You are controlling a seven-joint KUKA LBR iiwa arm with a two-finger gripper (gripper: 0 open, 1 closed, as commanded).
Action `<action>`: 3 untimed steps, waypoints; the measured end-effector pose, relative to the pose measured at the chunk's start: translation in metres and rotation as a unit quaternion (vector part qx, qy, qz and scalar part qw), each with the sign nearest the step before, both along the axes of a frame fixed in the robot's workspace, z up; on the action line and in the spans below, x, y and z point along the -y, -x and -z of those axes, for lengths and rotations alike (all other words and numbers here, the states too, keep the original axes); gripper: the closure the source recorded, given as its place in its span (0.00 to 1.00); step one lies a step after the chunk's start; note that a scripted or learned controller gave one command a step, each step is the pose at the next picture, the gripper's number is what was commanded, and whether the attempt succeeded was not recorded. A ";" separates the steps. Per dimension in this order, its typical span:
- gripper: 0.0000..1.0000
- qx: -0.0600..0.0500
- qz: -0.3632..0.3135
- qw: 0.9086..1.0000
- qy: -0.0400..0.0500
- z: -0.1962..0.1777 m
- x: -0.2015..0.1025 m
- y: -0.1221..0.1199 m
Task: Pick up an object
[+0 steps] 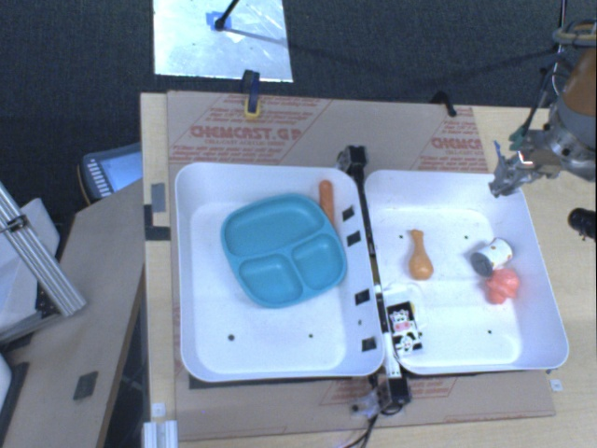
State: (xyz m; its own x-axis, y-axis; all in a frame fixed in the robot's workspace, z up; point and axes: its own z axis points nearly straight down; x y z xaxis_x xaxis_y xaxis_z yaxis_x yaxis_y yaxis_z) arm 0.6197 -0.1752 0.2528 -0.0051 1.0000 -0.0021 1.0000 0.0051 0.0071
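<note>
Orange drumstick [420, 255] near pink toy [502, 286]

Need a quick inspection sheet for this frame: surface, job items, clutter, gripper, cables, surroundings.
Surface: bench under printed cardboard sheet, two white bins side by side, left bin, right bin.
Job's things: blue divided tray and orange stick in left bin; orange gourd-shaped toy, white-grey cylinder, pink lump, black-white block in right bin.
Clutter: yellow clamp at cardboard's far edge.
Gripper: gripper over right bin's far right corner, apart from all items.
Cables: dark cable across floor behind bench.
Surroundings: shiny plate on dark carpet.
</note>
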 end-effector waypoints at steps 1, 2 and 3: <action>1.00 0.000 0.000 1.000 0.000 -0.037 0.000 -0.001; 1.00 -0.003 -0.002 1.000 -0.002 -0.037 -0.057 0.011; 1.00 -0.003 -0.002 1.000 -0.002 -0.035 -0.108 0.031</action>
State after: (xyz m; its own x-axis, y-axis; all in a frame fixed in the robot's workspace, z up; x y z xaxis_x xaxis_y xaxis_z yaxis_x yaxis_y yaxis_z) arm 0.5889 -0.0673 0.2874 -0.0092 1.0000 0.0015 1.0000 0.0092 0.0007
